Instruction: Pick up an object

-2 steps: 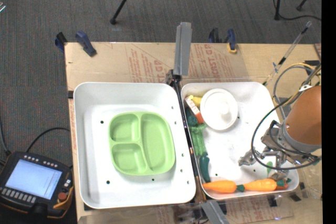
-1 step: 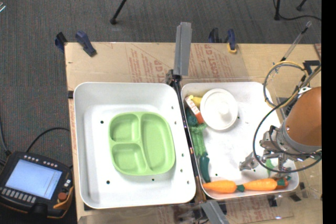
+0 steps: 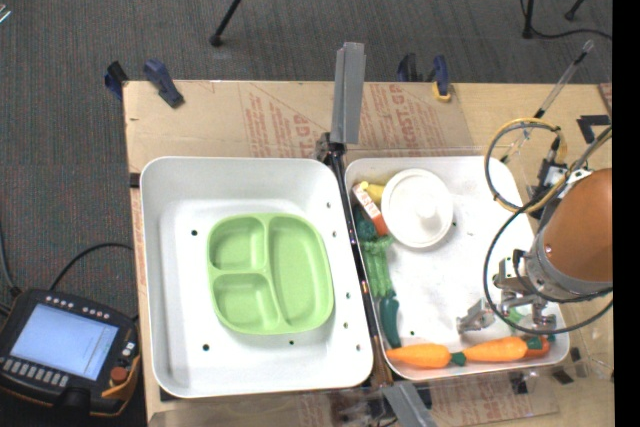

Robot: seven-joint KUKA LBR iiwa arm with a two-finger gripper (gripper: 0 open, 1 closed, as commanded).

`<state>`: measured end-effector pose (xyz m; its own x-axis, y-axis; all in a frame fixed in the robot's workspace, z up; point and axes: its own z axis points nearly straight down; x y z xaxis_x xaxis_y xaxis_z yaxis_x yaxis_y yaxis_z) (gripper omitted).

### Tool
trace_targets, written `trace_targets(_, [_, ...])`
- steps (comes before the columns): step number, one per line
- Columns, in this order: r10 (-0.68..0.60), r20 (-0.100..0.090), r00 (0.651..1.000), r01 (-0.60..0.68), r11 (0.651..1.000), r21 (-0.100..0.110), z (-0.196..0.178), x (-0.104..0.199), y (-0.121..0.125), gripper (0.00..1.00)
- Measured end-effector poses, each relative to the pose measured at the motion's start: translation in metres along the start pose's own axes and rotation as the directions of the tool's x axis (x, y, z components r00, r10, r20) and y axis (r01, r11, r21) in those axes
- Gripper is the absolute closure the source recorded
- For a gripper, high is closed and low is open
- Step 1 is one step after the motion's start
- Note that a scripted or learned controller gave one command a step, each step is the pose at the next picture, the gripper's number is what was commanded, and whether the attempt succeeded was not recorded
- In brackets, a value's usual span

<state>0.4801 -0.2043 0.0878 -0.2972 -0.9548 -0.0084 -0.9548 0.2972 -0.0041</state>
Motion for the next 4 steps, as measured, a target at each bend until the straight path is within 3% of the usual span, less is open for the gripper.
trace_targets(2, [-0.184,0.002,0.983,0.184,0.983,-0.003,0.001,0.001,0.001,0.00])
trace_targets(3, [-0.373,0.001,0.928,0.373,0.928,-0.006,0.002,-0.025,-0.097,0.00])
trace_targets(4, [-0.357,0.008,0.934,0.357,0.934,-0.006,-0.008,-0.022,-0.096,1.00])
